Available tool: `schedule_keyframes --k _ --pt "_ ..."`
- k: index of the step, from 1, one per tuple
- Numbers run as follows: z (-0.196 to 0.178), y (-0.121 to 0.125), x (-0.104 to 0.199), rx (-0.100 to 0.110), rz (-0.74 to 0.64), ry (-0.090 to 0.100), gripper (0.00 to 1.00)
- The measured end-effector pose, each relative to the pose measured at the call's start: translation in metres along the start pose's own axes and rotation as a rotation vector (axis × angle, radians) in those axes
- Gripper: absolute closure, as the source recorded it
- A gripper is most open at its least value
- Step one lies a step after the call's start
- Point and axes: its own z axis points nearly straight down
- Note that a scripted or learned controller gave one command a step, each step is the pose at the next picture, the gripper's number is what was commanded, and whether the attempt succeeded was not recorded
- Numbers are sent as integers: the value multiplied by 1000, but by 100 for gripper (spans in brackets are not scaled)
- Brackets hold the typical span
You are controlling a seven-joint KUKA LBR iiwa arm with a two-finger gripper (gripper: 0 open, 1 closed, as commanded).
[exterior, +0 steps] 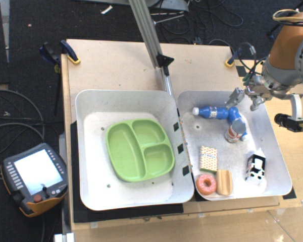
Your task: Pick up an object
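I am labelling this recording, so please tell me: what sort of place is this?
Probably a robotics lab test bench. Two white bins sit on a board clamped at its corners, a teach pendant lies beside it, and loose cables run over the dark floor.

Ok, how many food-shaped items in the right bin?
3, all at its near end: donut at the left, bread roll touching it, wafer just behind them. None looks hidden.

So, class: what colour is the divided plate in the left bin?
The divided plate is light green, seen plainly in the camera view.
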Motion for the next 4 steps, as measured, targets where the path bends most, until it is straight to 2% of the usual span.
schedule_keyframes --k 1,2,4 --pt "45 0 -5 0 3 0 0" --pt "31 2 -5 -7 1 -3 100" --pt "-83 8 -5 -12 1 -2 100"
